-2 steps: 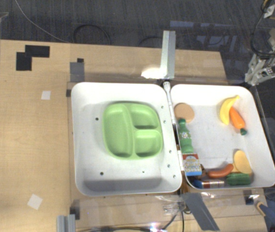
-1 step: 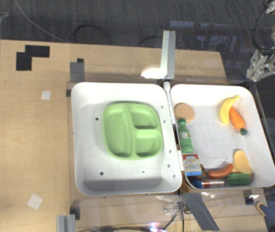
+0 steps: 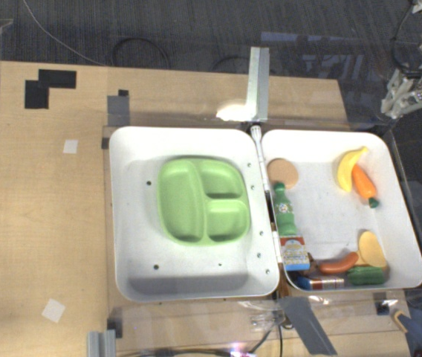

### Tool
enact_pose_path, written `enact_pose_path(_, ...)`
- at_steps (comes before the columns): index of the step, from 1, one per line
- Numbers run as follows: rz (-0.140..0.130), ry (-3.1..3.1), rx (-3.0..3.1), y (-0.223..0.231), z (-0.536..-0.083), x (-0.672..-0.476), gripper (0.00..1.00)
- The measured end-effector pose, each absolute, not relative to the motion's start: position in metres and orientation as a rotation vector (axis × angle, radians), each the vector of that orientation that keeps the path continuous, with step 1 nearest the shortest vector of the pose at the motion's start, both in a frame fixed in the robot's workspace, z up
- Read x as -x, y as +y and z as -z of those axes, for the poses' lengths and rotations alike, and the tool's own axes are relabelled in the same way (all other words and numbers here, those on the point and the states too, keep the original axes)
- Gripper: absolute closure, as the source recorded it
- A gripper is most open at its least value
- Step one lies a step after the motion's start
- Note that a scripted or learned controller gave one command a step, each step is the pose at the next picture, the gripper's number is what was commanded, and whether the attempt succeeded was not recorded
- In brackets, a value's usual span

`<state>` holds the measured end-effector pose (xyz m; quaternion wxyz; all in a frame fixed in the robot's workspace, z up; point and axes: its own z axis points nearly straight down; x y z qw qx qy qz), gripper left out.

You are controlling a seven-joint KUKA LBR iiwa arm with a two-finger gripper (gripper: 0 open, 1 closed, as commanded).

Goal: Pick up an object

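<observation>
With the gripper [image 3: 406,95] at upper right beyond the bins — jaws' state unclear — you could take the carrot [image 3: 363,184], upper right of the right bin [image 3: 411,236], across its middle — likely light, rigid, slippery plastic.

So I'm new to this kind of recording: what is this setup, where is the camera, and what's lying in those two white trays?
This is one picture from a fixed camera above a wooden bench, looking down at a slant. Two shallow white bins sit side by side. The left bin holds a green divided plate. The right bin holds toy food: a banana touching a carrot, a tan round piece, a green bottle along the left wall, a small carton, and near the front a sausage, a yellow piece and a green vegetable. The robot's gripper is at upper right, outside the bins, with nothing visibly held.
</observation>
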<state>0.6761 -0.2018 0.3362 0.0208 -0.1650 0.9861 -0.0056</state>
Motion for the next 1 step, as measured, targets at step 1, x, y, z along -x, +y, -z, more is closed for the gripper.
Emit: enact_pose_path(1, 0.005, 2.844, 1.314, -0.2050, -0.2791, -0.6365, 1.00)
